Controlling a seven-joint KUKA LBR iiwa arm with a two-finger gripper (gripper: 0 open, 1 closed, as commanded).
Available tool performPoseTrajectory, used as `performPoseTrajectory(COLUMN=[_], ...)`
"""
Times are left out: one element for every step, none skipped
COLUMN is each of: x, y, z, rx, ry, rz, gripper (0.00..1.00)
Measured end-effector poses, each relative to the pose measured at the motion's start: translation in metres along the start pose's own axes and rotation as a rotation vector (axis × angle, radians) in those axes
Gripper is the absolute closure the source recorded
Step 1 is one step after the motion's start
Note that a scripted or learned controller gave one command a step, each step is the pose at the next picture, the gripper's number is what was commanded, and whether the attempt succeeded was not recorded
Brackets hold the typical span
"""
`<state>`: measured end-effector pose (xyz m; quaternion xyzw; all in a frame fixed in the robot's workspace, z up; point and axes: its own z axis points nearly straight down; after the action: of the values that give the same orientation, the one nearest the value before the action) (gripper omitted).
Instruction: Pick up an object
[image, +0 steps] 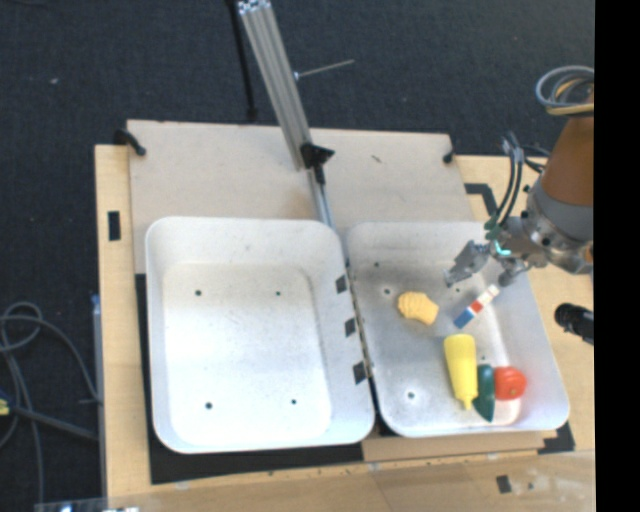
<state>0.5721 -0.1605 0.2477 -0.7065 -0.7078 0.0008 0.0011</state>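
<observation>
**Q:** Hovering over the right bin (385, 250) there, where's your pincer exactly?

**Me:** Yep, my pincer (482, 272) hangs above the bin's far right part, my arm (570, 180) coming in from the right edge with the orange band up top. Fingers look spread apart a fair bit, one grey finger (466, 264) pointing left and down. Nothing sits between them as far as I can see, though it's blurry around the tips, so take that with a pinch of salt.

**Q:** And the stuff to grab?

**Me:** All in that same right bin. A small red, white and blue piece (474, 309) lies just below my pincer, near the fingertips; can't tell if it's touching. A lumpy yellow thing (418, 307) sits to its left, around the bin's middle. Nearer the front right corner, a yellow bottle (460, 368) lies lengthwise, with a green item (485, 390) right beside it and a red round one (510, 381) next to that. Left bin (160, 240) sits alongside, touching at the middle.
</observation>
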Motion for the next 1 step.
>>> performPoseTrajectory(x=[0.0001], y=[0.0009], z=[-0.0025], rx=[-0.005], ry=[-0.001], rz=[0.0], gripper=[0.0])
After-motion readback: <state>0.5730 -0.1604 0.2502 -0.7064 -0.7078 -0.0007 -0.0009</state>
